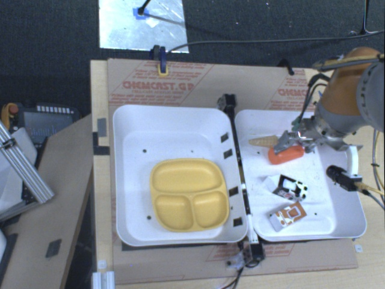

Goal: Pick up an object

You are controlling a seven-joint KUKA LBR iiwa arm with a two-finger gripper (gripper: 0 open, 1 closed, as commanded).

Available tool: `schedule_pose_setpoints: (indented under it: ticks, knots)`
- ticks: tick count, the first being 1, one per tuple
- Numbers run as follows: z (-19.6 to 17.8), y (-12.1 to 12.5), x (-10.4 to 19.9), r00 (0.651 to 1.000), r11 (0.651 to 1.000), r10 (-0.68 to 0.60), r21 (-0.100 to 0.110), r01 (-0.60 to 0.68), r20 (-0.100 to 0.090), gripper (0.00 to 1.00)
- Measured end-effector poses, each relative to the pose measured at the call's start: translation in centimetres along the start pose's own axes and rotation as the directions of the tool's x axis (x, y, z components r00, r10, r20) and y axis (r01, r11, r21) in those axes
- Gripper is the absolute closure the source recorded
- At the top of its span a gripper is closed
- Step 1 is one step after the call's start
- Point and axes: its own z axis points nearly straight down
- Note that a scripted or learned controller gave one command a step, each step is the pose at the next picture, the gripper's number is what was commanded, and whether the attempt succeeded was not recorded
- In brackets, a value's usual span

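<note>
My gripper [293, 139] reaches into the right bin [349, 221] from the right, low over its upper middle. An orange carrot-like object [285, 155] lies just below and left of the fingertips, touching or nearly touching them. A tan cone [262, 141] lies to the gripper's left. A black-and-white object [290, 188] sits in the middle of that bin, and a small brown-and-white box [286, 215] lies near its front. Nothing shows between the fingers.
The left bin [129, 161] holds a yellow divided plate [188, 194] in its front half. A black divider with clips [236, 161] runs between the bins. A control pendant [45, 122] and aluminium rail [24, 167] sit off the bench at left.
</note>
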Motion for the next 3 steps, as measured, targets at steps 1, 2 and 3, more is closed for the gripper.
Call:
schedule_pose_setpoints:
  ticks: [1,2,3]
  knots:
    - [4.8,0.0,0.1,1.000,1.000,0.001,-0.001,-0.001,0.000,0.00]
    - [3.5,0.1,0.0,1.000,1.000,0.002,-0.004,-0.002,0.001,1.00]
    - [-1.2,0.4,0.8,1.000,1.000,-0.002,-0.007,0.002,0.001,1.00]
